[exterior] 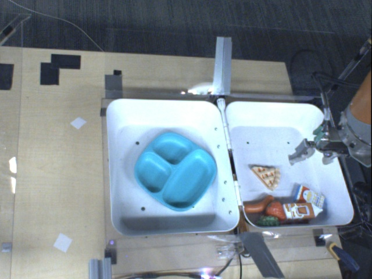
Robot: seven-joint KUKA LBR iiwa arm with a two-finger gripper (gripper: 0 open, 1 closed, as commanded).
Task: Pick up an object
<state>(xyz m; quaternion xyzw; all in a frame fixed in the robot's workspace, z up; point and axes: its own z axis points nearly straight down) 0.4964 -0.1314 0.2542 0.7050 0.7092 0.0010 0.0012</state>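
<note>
Camera view: pale wooden bench (pixel 52 173) against dark carpet (pixel 174 10).

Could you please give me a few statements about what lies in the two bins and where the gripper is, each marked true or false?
1. The blue divided plate lies in the left bin. True.
2. The pizza slice lies on the blue plate. False: it lies in the right bin.
3. The carton lies near the right bin's front edge. True.
4. The gripper holds the carton. False: it hangs apart from it, above the right bin.
5. The sausage lies beside the carton. True.
</note>
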